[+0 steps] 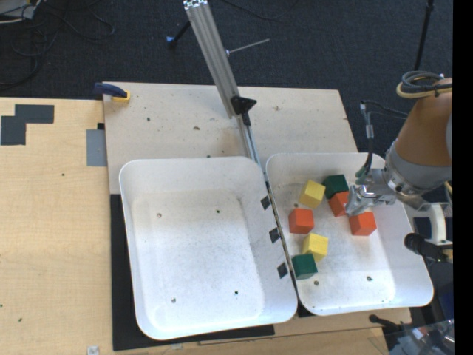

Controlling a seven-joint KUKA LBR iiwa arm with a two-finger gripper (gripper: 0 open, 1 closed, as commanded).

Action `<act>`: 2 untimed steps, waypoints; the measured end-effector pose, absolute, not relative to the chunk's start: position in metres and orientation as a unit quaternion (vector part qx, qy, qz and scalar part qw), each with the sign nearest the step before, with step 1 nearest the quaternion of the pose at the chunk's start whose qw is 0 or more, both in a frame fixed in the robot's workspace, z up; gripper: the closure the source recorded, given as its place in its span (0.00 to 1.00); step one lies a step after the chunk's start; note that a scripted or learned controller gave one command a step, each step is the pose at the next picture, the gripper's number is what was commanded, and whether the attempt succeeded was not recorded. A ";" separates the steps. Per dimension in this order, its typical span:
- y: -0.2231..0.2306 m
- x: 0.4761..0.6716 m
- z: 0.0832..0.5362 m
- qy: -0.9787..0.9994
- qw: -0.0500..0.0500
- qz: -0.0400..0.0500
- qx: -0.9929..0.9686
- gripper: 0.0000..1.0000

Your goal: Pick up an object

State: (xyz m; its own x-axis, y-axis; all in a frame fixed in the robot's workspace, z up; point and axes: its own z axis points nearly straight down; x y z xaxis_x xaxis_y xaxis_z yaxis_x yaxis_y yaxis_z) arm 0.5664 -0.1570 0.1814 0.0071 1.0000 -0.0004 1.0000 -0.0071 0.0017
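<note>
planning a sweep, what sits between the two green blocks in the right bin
In the camera view, between the upper green block and the lower green block lie an orange block and a yellow block, with bare bin floor around them.

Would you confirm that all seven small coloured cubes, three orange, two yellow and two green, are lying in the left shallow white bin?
Not quite: the bin is wrong. The camera view shows all seven small coloured cubes, among them an orange cube, a yellow cube and a green cube, lying in the right shallow white bin, where the gripper reaches. The count and colours stand.
</note>
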 end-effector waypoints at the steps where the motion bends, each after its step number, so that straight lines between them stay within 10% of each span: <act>1: -0.156 0.565 0.224 0.708 0.001 0.001 0.706 1.00; 2: -0.157 0.565 0.242 0.707 0.000 0.000 0.707 1.00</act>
State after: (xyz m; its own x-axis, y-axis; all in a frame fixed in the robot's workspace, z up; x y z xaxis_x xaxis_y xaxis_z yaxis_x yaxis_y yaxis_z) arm 0.5652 -0.1569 0.2421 -0.0009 1.0000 0.0000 1.0000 0.0009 0.0003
